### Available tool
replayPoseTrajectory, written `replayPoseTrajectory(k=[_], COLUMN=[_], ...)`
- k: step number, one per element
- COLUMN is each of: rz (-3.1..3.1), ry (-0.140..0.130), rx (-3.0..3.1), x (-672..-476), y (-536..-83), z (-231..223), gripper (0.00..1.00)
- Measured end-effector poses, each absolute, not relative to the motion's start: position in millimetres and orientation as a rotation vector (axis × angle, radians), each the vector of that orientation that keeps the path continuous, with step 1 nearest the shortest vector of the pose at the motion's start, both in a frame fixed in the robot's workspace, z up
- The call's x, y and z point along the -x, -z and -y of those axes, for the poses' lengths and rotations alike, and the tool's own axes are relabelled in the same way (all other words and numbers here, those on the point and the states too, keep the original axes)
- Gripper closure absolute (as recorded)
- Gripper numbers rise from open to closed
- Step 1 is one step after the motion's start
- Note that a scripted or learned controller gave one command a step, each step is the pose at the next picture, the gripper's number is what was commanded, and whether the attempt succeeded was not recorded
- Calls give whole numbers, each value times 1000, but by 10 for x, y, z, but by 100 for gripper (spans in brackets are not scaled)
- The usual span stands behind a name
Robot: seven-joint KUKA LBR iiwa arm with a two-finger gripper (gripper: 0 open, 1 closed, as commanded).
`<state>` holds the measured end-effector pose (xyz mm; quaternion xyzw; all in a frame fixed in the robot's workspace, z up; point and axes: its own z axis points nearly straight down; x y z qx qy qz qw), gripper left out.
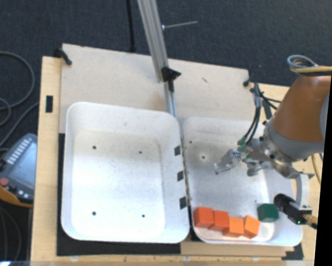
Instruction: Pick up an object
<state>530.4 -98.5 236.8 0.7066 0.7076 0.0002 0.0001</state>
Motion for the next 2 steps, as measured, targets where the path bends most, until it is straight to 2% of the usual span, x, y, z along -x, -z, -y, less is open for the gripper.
replayPoseTrajectory(k=[1, 2], rz=[-2216, -2228], ry=[10, 0], rx=[-2229, -2218], x=[-5463, -6416], y=[-1480, -947], z=[1925, 1805], gripper=[0, 0])
